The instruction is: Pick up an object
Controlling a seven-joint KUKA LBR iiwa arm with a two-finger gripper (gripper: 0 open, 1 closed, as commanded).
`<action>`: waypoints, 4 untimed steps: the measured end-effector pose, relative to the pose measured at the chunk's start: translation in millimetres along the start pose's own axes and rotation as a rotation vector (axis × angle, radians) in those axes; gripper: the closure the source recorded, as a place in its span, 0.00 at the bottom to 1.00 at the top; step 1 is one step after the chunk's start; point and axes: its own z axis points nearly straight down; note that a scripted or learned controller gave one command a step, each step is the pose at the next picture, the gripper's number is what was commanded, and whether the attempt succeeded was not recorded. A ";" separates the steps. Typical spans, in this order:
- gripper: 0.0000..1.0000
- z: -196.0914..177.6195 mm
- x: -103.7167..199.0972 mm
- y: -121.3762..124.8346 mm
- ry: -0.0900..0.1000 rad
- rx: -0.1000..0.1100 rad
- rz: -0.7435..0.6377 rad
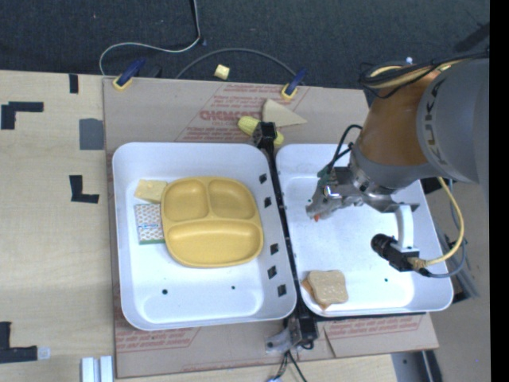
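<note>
Below, tan bread slice point(327, 289) with darker crust, right bin's point(350, 249) near edge, gripper point(324, 201) nearby, grip state unclear

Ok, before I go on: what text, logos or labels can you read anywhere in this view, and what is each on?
"KU": large letters on the grey arm, cut off at the frame edge.
Red printing on the cardboard sheet above the left bin: too blurred to read.
Red printing on the cardboard below the right bin: too blurred to read.
Patterned card beside the yellow tray: no legible text.
</note>
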 end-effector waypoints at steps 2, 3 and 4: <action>1.00 -21.3 -25.8 36.3 -0.005 0.005 0.013; 1.00 -24.2 21.8 35.0 -0.001 0.004 0.003; 1.00 -9.4 85.5 49.2 -0.001 0.005 0.000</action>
